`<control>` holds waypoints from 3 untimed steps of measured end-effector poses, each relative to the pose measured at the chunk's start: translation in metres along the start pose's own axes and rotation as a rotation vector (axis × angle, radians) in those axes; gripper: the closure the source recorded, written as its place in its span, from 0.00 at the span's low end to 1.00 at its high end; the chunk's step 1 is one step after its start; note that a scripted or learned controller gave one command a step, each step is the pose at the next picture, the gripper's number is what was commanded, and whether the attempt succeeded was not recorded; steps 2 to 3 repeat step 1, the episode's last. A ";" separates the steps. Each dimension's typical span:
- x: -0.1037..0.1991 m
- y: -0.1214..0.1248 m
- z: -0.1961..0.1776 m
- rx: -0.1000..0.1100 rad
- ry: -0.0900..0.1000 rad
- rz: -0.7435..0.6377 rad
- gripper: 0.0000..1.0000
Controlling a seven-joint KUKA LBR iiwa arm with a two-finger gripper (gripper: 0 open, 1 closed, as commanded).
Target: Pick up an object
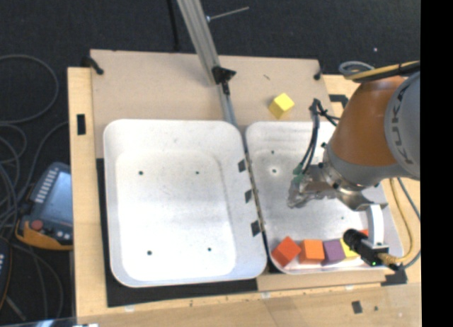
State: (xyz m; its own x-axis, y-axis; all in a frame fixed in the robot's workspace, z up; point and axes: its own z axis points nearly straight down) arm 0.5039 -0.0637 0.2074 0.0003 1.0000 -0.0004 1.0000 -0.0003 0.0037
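Jaws (300,194) hover over right bin (272,150), above blocks (287,250)

- The bench (141,85) is carrying two white bins side by side.
- The left bin (177,202) is sitting on its left half.
- The right bin (272,156) is touching it on the right.
- A yellow block (282,105) is lying on the bare board, just beyond the right bin's far edge.
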 end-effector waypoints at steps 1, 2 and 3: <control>-0.011 -0.018 -0.061 -0.004 -0.001 0.001 1.00; -0.011 -0.018 -0.061 -0.004 -0.001 0.001 1.00; -0.011 -0.018 -0.061 -0.004 -0.001 0.001 1.00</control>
